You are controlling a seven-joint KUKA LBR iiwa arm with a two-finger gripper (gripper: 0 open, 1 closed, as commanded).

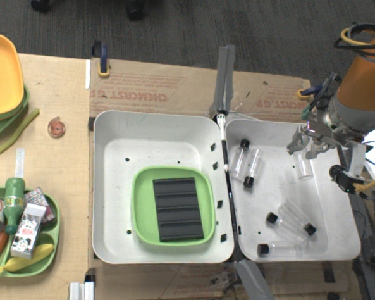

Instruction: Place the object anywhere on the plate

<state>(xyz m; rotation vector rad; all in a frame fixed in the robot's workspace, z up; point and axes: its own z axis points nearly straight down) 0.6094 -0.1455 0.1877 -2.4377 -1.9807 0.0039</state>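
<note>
One green plate (141, 229) sits in the left bin (107, 173), bearing one dark ridged block (178, 208), no vial yet; five clear vials lie in the right bin (333, 250); the pincer (309, 146) hovers over a sixth vial (304, 166), its state unclear; the placing remains undone.

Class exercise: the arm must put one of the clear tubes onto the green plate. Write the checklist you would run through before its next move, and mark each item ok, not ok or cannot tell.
1. Green plate sits flat in the left bin: ok.
2. Plate surface free for a tube: not ok, a dark ridged block covers its middle; only the rim is bare.
3. Tubes within the right bin: ok, several clear tubes with black caps, such as the pair near its left wall.
4. Claw above the right bin: ok.
5. Claw holds a tube: cannot tell.
</note>
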